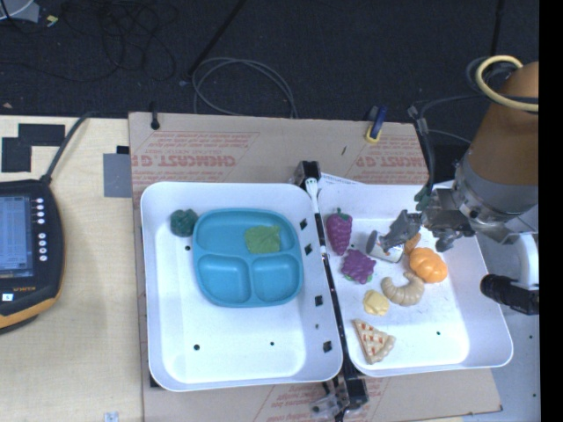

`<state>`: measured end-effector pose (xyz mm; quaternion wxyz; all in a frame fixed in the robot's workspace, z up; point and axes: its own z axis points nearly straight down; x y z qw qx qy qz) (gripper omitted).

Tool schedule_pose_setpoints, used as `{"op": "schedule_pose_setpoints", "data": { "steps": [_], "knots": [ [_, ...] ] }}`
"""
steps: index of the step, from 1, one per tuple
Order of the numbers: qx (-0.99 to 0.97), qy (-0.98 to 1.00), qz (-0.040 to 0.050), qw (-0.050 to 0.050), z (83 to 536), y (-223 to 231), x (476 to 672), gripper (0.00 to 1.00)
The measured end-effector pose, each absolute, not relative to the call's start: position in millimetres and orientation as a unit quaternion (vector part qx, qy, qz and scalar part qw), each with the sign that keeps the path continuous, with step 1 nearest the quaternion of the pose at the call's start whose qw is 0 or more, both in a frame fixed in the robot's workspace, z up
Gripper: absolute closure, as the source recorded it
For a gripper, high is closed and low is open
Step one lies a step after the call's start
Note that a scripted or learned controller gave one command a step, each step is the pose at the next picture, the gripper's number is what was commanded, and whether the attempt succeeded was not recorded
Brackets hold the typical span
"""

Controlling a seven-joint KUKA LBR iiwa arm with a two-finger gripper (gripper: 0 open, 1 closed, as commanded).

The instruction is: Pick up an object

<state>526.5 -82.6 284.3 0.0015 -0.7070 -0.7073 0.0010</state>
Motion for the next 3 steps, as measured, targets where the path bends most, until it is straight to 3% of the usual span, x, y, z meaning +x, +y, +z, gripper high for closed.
{"op": "schedule_pose_setpoints", "data": {
  "steps": [1, 2, 3],
  "knots": [
    [-0.708, -0.706, 0.0028, 0.002, 193.3, -125.2, 577.6, 0.0],
    [-0.707, -0.708, 0.0013, 0.002, 82.0, -95.7, 586.7, 0.0],
    [-0.71, -0.705, 0.0015, 0.002, 97.0, -99.3, 586.6, 1.0]
  ]
}}
